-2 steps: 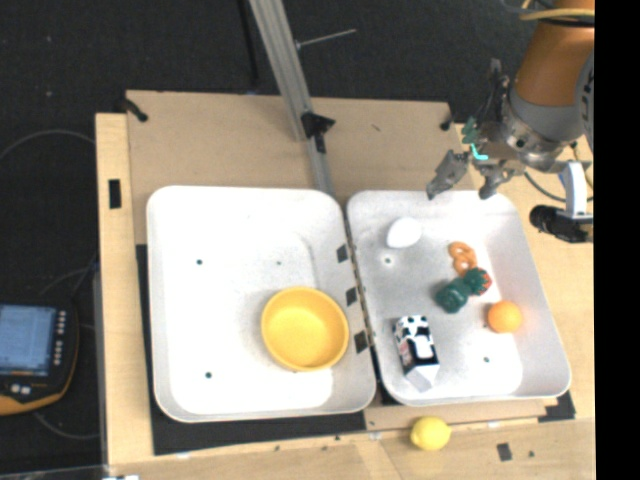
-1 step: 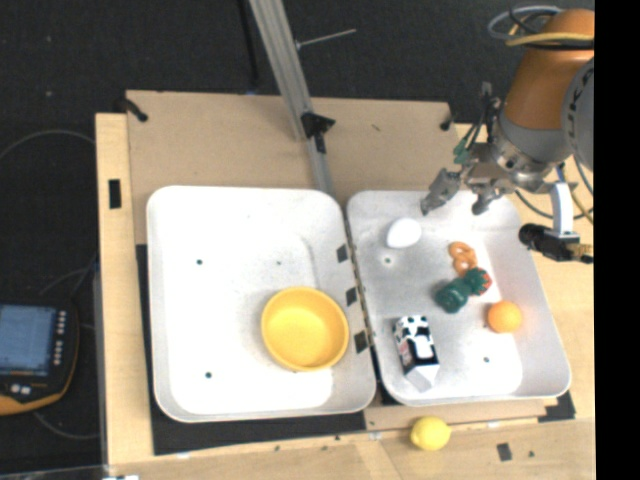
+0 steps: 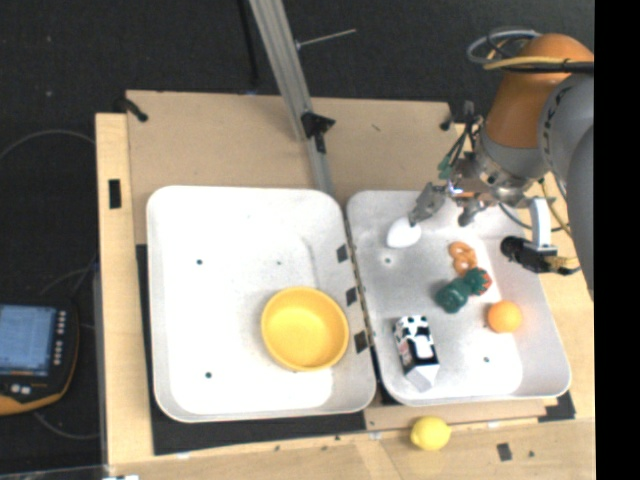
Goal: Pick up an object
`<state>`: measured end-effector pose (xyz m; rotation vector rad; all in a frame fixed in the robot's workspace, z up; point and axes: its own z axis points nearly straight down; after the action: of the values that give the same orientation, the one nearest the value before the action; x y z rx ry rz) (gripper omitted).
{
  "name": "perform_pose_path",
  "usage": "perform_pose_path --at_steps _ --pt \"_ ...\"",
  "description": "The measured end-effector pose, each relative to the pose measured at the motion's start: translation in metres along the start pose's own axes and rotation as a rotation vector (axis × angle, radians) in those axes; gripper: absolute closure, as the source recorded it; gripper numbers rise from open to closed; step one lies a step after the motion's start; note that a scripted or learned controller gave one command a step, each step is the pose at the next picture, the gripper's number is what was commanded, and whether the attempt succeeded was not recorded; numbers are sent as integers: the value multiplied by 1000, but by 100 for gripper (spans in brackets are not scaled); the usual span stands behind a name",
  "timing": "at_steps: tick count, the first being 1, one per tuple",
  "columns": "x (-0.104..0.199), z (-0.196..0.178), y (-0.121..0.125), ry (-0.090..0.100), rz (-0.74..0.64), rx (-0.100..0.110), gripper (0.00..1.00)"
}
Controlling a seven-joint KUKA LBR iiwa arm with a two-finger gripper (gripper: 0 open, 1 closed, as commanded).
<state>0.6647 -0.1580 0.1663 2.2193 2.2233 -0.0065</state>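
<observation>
Hand [image 3: 447,200] hovers over right bin [image 3: 540,368], white obj [image 3: 402,233] just beside.

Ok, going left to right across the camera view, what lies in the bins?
Yellow bowl → small white object → black-and-white carton → green toy → orange ball. The pretzel-like orange piece sits directly above the green toy, so I left it out.

A robotics lab is showing itself here: a plywood bench [image 3: 230,143] is sitting on dark carpet, an aluminium camera mast [image 3: 285,63] is rising behind, a teach pendant [image 3: 32,353] is glowing alongside.
</observation>
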Motion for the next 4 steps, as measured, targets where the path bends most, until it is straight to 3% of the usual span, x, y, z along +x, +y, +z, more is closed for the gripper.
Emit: perform_pose_path --at_steps 1,2,3,4 --pt "-3 42 -2 0 2 0 0" --pt "-6 30 -6 2 3 23 100" --pt "-12 -33 -4 1 0 -10 100" --pt "-5 -82 -8 2 -1 -6 100"
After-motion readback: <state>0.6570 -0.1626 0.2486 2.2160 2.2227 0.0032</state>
